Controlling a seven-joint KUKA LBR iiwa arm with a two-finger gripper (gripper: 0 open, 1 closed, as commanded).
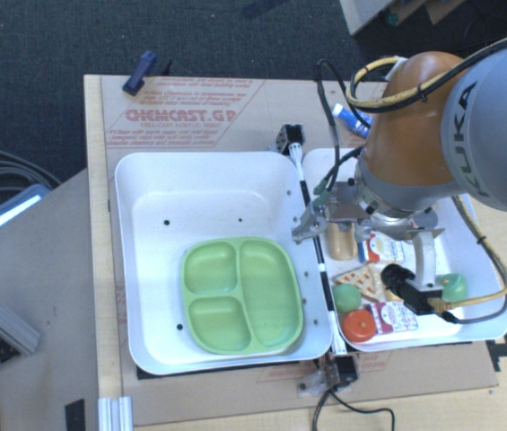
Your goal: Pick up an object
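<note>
My gripper (354,233) hangs over the left part of the right bin (491,268), largely hidden under the orange wrist band and grey arm. A tan bottle-like object (340,241) lies right below it. In front of it lie a waffle-patterned cracker piece (370,282), a small green object (346,296), a red tomato-like piece (359,327) and a white and red printed packet (394,317). A green ball (453,285) rests further right. Nothing can be seen held.
The left bin (145,196) holds a light green divided plate (240,294). A black cable and connector (407,290) loop across the right bin. A cardboard sheet (181,115) lies behind the bins, with a blue object (139,73) at its far edge.
</note>
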